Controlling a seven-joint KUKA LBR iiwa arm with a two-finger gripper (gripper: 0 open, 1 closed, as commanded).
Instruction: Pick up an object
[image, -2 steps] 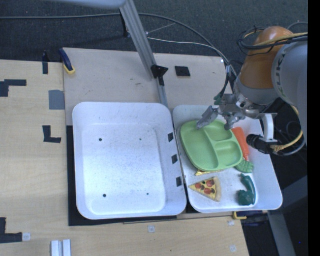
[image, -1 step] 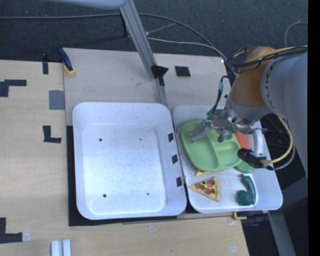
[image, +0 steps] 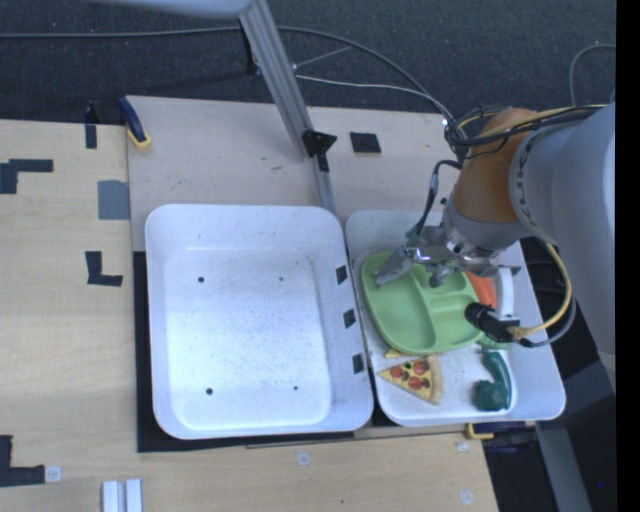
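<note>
The arm (image: 560, 190) hides part of an orange object (image: 484, 290), perhaps a carrot.

Two white bins sit on a pale tan tabletop (image: 60, 330) marked with dark grey and black tape patches: the left bin (image: 245, 320) is finely speckled with a few dark dots, and the right bin (image: 535, 385) is plain white at its bare rim. In the right bin lie a light green plate (image: 420, 310), a pizza slice (image: 412, 377) in yellow with red rounds, a dark teal object (image: 493, 383) and a sliver of orange-red (image: 483, 290) beside the plate. The arm (image: 545, 190) is grey with an orange band, its tool (image: 430, 262) is metallic grey with black cables, and a blue and yellow clamp (image: 134, 123) sits at the tabletop's far edge.
</note>
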